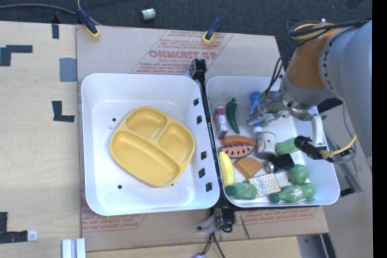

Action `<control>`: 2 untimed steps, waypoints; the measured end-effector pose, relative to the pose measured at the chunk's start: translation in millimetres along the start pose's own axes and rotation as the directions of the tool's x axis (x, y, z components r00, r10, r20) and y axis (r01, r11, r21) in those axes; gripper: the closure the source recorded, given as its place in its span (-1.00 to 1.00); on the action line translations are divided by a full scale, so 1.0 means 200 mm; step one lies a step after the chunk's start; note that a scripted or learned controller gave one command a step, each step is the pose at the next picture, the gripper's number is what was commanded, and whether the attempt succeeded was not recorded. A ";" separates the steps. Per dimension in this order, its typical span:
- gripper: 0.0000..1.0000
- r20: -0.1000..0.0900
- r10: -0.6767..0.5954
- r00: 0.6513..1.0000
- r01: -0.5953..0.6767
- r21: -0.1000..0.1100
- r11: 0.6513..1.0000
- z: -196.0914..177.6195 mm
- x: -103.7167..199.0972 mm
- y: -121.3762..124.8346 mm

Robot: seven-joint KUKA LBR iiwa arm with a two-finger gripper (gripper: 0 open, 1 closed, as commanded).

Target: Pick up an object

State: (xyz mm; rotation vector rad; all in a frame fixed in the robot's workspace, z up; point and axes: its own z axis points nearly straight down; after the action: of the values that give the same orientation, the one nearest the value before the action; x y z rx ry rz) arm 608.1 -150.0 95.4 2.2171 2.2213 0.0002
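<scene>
The right bin holds a heap of small objects: a green chili, a maroon packet, a hot dog, a banana, an orange cracker, a small can and green bottles along the front wall. My gripper hangs low over the bin's back middle, just above the can and right of the chili. A blue piece shows at the gripper's tip; whether it is an object or part of the tool is unclear.
The left bin carries a yellow divided plate. The grey arm with its orange band covers the right bin's far right corner. Clamps and cables lie on the cardboard behind the bins.
</scene>
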 end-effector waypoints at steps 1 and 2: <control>1.00 -0.002 0.000 1.000 0.000 0.000 1.000 -0.77 0.27 -0.07; 1.00 -0.001 0.002 1.000 -0.002 0.006 1.000 -0.49 -0.02 0.29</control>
State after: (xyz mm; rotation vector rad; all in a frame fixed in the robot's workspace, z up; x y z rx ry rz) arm 665.3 -153.4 194.2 2.2227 2.2221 -0.0055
